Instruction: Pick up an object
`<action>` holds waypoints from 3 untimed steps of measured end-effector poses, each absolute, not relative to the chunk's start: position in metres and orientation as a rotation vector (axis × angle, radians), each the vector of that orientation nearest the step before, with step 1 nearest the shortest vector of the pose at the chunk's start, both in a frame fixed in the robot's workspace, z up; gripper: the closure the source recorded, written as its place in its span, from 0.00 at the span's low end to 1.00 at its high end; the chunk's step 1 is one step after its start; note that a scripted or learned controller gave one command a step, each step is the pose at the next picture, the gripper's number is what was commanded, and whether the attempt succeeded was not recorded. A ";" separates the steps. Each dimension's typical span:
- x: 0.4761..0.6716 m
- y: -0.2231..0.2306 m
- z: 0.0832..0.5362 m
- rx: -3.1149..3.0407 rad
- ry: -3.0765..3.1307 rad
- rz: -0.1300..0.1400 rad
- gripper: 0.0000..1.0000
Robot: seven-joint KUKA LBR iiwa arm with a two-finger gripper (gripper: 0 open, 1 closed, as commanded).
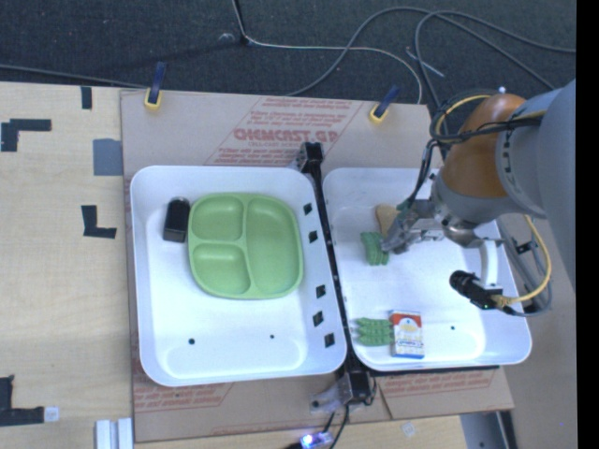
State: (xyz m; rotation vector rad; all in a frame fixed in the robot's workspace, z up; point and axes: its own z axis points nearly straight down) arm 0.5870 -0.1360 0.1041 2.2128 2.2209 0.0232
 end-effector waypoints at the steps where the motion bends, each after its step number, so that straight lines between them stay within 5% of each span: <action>1: 0.597 -0.137 0.152 2.217 2.221 0.002 1.00; 3: 0.606 -0.142 0.259 2.218 2.221 0.002 1.00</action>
